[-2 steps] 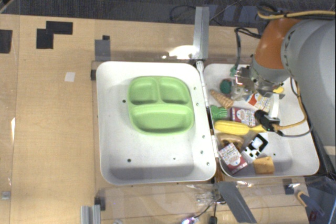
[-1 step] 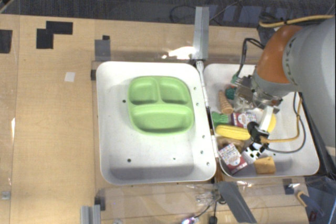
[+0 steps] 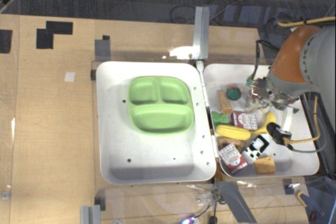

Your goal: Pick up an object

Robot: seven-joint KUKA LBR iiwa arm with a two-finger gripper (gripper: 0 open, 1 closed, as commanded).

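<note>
My gripper (image 3: 256, 96) hangs low over the back half of the right bin (image 3: 310, 162), at the end of the grey arm with its orange band (image 3: 289, 63). Just left of it lie a small dark green round piece (image 3: 233, 93) and a tan ice cream cone (image 3: 224, 103). Below the gripper sits a pink packet (image 3: 245, 120), and in front of that a yellow corn cob (image 3: 233, 132). A black-and-white block (image 3: 256, 147), a red-and-white packet (image 3: 231, 156) and a brown bread piece (image 3: 265, 165) lie near the bin's front.
The left bin (image 3: 113, 160) holds a green divided plate (image 3: 159, 103). A metal divider post (image 3: 201, 29) stands behind the gap between the bins. A yellow cable (image 3: 294, 140) loops from the wrist over the right bin's right side.
</note>
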